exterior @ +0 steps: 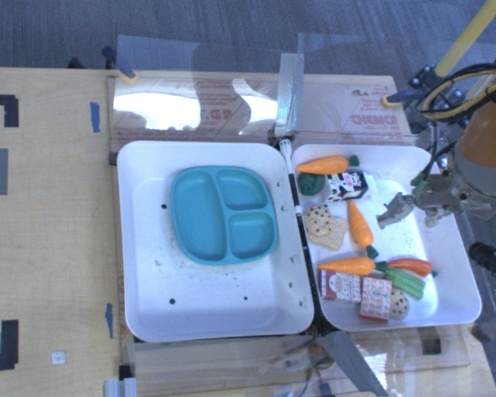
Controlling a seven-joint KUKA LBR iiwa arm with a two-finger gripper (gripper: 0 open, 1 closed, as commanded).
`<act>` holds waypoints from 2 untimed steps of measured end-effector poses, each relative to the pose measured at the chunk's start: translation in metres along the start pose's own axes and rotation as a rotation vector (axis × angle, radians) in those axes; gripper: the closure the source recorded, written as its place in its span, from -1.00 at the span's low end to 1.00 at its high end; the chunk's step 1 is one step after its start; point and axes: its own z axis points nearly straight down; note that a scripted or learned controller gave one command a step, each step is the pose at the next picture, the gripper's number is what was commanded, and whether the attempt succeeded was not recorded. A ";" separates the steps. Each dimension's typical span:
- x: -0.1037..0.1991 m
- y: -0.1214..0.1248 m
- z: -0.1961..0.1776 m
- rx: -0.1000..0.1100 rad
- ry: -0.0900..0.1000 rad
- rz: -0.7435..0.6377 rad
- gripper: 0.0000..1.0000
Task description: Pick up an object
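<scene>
The right white bin holds several toy foods. An orange carrot lies at its far edge, beside a black-and-white carton and a dark green piece. A second carrot lies near the middle and a third lower down. My gripper hangs over the right half of this bin, right of the middle carrot. Its fingers are open with nothing between them.
The left bin holds a blue divided plate. The right bin also holds cookies, a red pepper, a green pod and two red cartons near its front. Yellow cables hang at the far right.
</scene>
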 end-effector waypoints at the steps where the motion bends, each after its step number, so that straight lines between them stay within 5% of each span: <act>1: 0.020 0.063 0.104 -0.013 -0.003 -0.018 -1.00; 2: 0.021 0.065 0.096 -0.012 0.000 -0.020 1.00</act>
